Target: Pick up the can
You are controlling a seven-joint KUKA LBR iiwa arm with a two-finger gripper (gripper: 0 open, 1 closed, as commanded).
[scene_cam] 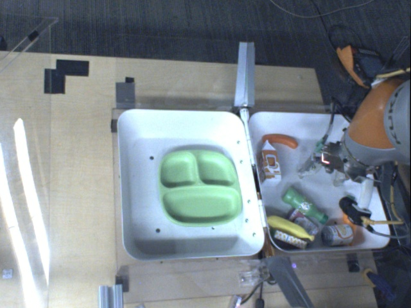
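Gripper [323, 159] poised above right white bin [321, 122], grip state indiscernible; small grey metal can [338, 234] lying loose near that bin's front edge, ungrasped.

Wooden bench [77, 172]; two white bins [128, 191]

the can [338, 234] is a small grey metallic cylinder with an orange-brown patch on its label. it lies on its side, its long axis running roughly along the near edge of the worktop. it rests on the floor of the right-hand white bin [302, 122], in that bin's near right corner, close to the near wall, towards the near right part of the worktop.
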